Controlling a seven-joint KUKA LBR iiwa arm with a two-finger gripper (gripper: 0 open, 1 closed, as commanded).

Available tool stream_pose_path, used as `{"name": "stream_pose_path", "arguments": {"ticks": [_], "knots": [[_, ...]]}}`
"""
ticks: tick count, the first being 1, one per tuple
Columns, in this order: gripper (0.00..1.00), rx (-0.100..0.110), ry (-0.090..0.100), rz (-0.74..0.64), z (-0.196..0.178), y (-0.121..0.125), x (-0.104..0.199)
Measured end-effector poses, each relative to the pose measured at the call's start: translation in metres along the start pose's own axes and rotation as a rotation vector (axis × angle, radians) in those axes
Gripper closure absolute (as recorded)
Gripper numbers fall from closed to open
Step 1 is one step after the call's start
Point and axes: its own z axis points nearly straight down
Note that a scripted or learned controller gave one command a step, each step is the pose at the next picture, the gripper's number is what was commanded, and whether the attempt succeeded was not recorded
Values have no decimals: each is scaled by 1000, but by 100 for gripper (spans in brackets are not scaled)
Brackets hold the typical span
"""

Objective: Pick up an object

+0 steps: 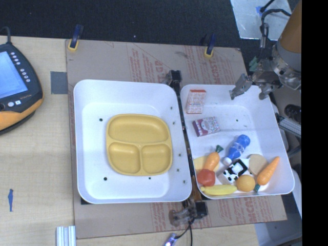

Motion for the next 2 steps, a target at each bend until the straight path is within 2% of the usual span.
{"name": "stream_pose_path", "arguments": {"ticks": [1, 2], "knots": [[0, 4, -1, 0, 122, -14, -44], [0, 1, 0, 0, 175, -40, -28]]}}
